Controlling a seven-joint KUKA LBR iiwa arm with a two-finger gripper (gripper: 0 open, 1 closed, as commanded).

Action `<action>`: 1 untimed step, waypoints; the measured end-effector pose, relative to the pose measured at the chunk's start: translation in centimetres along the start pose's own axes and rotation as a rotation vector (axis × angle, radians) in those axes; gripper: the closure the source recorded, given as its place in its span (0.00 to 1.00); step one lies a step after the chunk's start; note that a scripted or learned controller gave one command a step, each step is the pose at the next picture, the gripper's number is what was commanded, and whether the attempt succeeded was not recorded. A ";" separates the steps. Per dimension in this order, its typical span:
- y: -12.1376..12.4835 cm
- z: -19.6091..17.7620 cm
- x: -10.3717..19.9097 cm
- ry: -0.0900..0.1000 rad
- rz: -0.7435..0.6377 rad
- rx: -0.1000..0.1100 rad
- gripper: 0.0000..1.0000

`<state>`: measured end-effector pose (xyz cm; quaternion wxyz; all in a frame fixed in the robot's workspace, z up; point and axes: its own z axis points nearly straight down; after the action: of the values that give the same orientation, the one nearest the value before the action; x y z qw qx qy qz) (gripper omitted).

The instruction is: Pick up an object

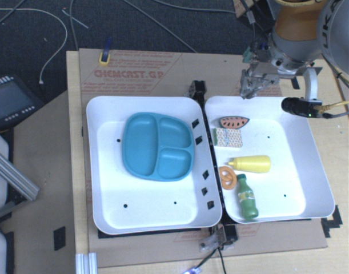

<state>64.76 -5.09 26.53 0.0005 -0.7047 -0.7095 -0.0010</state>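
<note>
Two shallow white bins sit side by side on a bench. The left bin [105,170] holds a blue divided plate [158,146] near its middle. The right bin [294,164] holds, along its left edge, a watermelon slice [233,121], a patterned square [228,137], a yellow bottle [251,164], a pretzel [227,177] and a green bottle [247,197]. The gripper [255,84] hangs over that bin's far edge, near its left corner.
</note>
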 end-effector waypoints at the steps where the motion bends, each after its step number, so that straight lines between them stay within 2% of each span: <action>1: 0.4 2.3 5.4 0.001 0.001 0.005 1.00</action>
<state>65.15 0.30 24.20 0.0026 -0.7050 -0.7092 0.0005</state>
